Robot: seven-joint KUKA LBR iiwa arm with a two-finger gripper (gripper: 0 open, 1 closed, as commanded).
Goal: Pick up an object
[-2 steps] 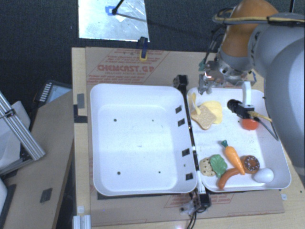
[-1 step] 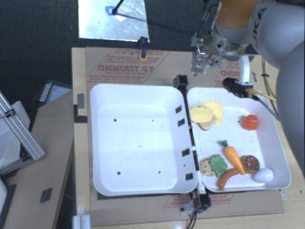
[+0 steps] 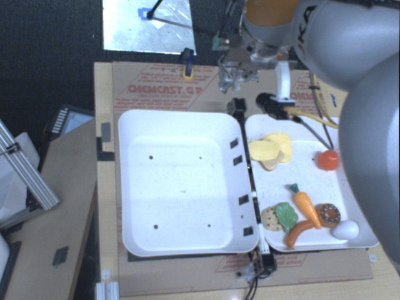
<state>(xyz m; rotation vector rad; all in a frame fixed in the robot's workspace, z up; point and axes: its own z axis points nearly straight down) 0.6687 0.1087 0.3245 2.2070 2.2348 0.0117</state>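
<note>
Objs all in right bin (image 3: 369, 233), none lifted. Yellow chip-like pieces (image 3: 271, 147) w/ a tan piece under them sit upper left of that bin; red tomato (image 3: 327, 160) to their right, apart. Lower in the bin: carrot (image 3: 305, 206) slanted, touching donut (image 3: 329, 214); white egg (image 3: 345, 230) just below donut; green leaf (image 3: 287, 215) beside cookie (image 3: 270, 219); sausage (image 3: 297, 233) curved along bottom edge. Left bin (image 3: 134, 130) mid-frame. Gripper (image 3: 232, 80) at upper centre of frame, above the bins' top edge, over cardboard; nothing seen btwn fingers, opening can't be judged. Arm fills upper right. Foil sheet (image 3: 147, 15) upper left.
</note>
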